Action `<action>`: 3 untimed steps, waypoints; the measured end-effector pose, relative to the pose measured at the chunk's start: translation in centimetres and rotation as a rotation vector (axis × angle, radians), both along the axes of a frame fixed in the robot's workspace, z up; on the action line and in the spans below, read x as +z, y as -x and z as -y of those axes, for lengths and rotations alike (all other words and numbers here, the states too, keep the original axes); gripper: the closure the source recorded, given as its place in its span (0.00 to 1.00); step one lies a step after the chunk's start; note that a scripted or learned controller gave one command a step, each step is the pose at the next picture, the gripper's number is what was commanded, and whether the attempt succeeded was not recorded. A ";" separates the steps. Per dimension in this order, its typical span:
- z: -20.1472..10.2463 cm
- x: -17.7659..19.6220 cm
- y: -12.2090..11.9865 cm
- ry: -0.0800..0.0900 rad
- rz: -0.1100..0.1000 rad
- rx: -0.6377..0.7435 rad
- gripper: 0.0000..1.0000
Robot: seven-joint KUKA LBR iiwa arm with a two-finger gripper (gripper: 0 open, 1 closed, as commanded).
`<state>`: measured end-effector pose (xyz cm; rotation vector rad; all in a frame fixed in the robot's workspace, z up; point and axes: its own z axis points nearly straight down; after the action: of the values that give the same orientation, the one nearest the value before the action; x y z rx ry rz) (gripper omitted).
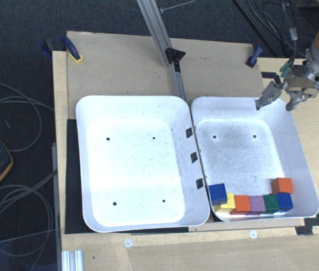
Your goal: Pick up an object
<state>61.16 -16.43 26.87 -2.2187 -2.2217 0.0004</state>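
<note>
Several coloured blocks lie along the near edge of the right bin [244, 113]: a blue block [218, 192], a yellow one [227, 202], an orange-red one [241, 203], a purple one [257, 202], a green one [271, 202], another blue one [284, 201] and an orange block [282, 185] stacked behind it. My gripper [275, 99] hangs over the far right corner of that bin, well away from the blocks. Its two fingers are spread apart with nothing between them.
The left bin [131, 162] sits beside the right one, with black clips [193, 157] along the shared edge. A metal pole [159, 33] slants across the back of the bench. Blue clamps [71, 49] hold the board's far corners. Cables lie on the floor at left.
</note>
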 end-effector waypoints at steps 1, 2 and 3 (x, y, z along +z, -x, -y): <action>-3.0 -3.4 0.2 -0.002 -0.003 0.002 0.00; -9.2 2.2 1.6 -0.001 0.008 0.006 0.00; -8.8 1.9 1.6 0.001 0.003 0.000 0.00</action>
<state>59.52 -7.58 28.75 -2.2210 -2.2233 -0.0020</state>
